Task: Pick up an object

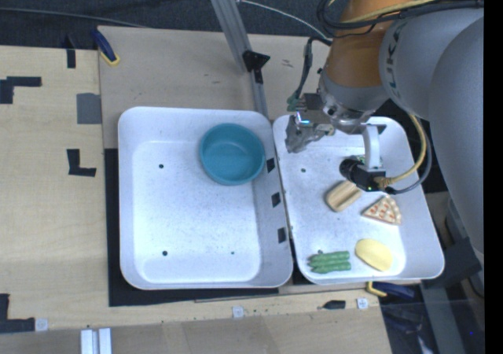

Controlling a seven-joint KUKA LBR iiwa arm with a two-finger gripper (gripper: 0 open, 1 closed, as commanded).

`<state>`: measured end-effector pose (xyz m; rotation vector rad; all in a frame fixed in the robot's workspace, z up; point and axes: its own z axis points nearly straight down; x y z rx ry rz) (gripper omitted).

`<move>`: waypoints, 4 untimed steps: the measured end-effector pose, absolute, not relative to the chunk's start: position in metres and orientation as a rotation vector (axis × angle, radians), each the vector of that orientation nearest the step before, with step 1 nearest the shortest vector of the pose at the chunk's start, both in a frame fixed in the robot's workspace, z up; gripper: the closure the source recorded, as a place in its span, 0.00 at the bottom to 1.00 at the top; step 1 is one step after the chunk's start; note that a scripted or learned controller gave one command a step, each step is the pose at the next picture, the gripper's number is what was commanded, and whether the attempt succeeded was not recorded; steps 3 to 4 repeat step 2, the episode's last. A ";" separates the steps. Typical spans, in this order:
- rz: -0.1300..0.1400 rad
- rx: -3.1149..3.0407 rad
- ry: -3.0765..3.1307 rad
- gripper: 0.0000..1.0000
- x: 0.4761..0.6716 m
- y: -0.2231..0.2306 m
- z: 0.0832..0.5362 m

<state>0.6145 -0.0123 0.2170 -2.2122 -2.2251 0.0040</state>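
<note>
Choice of target comes first, since nothing is picked yet. My two-finger gripper (pixel 301 138) hangs over the far left corner of the right white bin (pixel 416 264), above bare floor, and I cannot tell how its jaws stand from this angle. The candidates lie nearer the front of that bin: a tan bread-roll-shaped piece (pixel 342 195) closest to me, an orange pizza-slice toy (pixel 382 210) just beside it, a yellow rounded lump (pixel 373 254) and a green bundle of bean pods (pixel 328 261) near the front wall. A blue round bowl (pixel 231 153) sits in the left white bin (pixel 141 266). I judge the roll the best bet: nearest, chunky, apart from the walls. I should centre over it, align across its narrow width, then descend straight
</note>
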 end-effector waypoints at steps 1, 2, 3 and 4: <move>0.004 -2.213 -2.225 1.00 0.600 0.033 0.212; 0.003 -2.210 -2.227 1.00 0.580 0.091 0.211; 0.003 -2.210 -2.227 1.00 0.580 0.091 0.211; 0.003 -2.210 -2.227 1.00 0.580 0.091 0.211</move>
